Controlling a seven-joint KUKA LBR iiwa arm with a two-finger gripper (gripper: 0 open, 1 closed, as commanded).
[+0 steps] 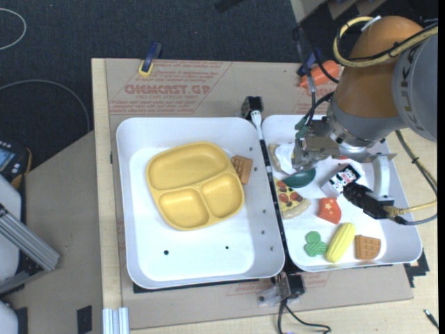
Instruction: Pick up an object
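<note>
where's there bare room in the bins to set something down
Left bin: a wide bare strip along the near edge below the yellow plate, plus a narrower strip down its left side. Right bin: crowded, with the pizza slice, corn, waffle and green toy packed under the gripper.

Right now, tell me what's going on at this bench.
The arm reaches in from the right, with its gripper low over the right bin, close to a teal toy. Around it lie a pizza slice, a strawberry, a corn cob, a green cactus and a waffle. The left bin holds a yellow divided plate. Nothing is clearly held.
</note>
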